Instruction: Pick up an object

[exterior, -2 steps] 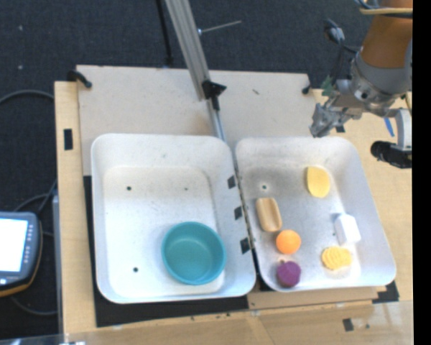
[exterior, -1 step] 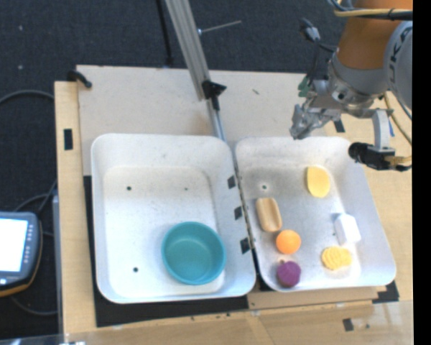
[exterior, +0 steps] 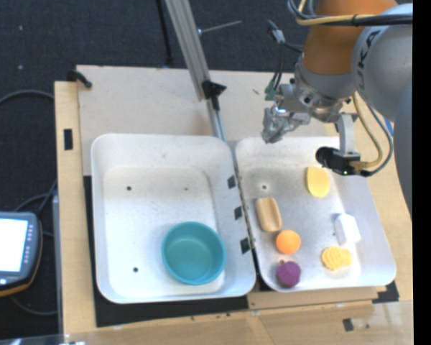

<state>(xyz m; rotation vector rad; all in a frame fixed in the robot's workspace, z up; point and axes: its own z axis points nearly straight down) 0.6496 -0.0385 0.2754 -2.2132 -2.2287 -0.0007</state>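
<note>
The right bin [exterior: 377, 214] holds several small objects: a tan bread-shaped piece [exterior: 268, 213], an orange ball [exterior: 288, 242], a purple fruit [exterior: 288, 272], a yellow oval piece [exterior: 317, 182], a ridged yellow piece [exterior: 336, 258] and a white block [exterior: 346, 229]. My gripper [exterior: 274, 131] hangs over the far left corner of the right bin, above and apart from all of them. Nothing shows between its fingers.
The left bin [exterior: 115, 192] holds a teal bowl [exterior: 194, 252] near its front right. A slanted metal pole [exterior: 194, 56] rises behind the bins. A tablet-like screen [exterior: 7, 254] sits off the bench at the left.
</note>
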